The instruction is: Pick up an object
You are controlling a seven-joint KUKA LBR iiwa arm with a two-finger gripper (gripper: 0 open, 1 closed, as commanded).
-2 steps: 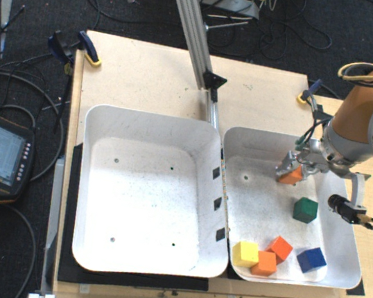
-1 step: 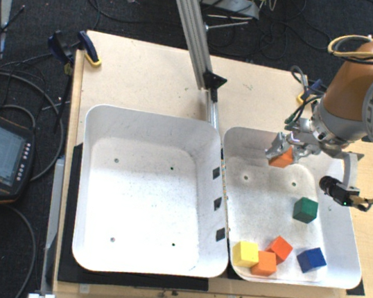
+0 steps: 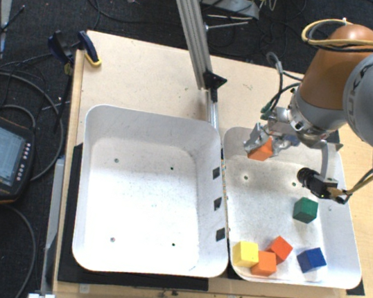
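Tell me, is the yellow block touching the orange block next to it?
Touching. The camera view shows the yellow block pressed against the orange block, with no bin floor visible between them.

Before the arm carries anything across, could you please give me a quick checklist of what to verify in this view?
1. Orange block between the jaws of the gripper: ok.
2. Block lifted off the right bin floor: cannot tell.
3. Green block, blue block, yellow block away from the gripper: ok.
4. Left bin floor free for a drop: ok.
5. Grip firm enough to travel: cannot tell.
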